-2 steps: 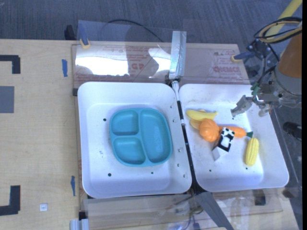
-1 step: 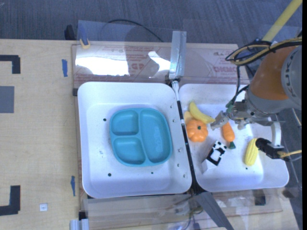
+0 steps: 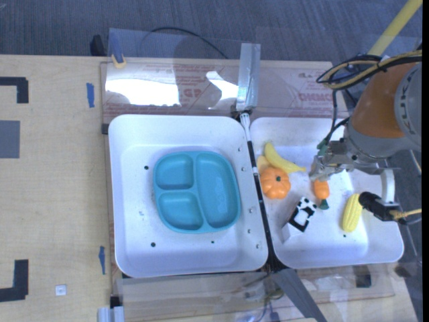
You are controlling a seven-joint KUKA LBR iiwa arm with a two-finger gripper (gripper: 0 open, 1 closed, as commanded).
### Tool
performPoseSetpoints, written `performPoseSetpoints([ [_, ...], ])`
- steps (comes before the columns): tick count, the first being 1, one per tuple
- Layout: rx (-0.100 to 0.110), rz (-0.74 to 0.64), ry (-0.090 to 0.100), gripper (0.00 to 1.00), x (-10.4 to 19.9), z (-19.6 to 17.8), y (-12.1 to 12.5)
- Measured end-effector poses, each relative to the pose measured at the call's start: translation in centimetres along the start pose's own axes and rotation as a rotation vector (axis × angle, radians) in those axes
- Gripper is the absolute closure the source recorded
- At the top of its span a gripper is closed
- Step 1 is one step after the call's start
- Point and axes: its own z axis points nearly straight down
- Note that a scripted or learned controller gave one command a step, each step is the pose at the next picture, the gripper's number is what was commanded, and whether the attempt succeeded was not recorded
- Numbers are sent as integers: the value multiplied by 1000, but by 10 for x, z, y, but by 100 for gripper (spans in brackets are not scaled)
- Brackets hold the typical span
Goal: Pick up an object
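Observation:
My gripper [image 3: 322, 171] hangs over the middle of the right bin [image 3: 382, 247], reaching in from the right. Directly below its tip sits a small orange toy with a green end [image 3: 321, 190]; I cannot tell whether the two touch. An orange pumpkin [image 3: 275, 182] and a yellow banana [image 3: 280, 159] lie to the gripper's left, near the bin's left wall. A black-and-white block [image 3: 303, 215] rests in front of the orange toy. A yellow corn cob [image 3: 351, 212] lies to the right of it.
The left bin [image 3: 127, 180] holds a blue divided plate [image 3: 197, 190]. A black part of the arm [image 3: 375, 205] and yellow cables [image 3: 355, 69] sit at the right. A clear panel [image 3: 174, 86] stands behind the bins.

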Motion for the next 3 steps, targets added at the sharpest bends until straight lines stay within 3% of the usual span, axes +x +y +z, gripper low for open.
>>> performPoseSetpoints([
  [1, -2, -5, 0, 100, -89, 34, 52],
  [2, -2, -8, 1, 100, -46, 35, 91],
  [3, -5, -10, -2, 100, -47, 25, 93],
])
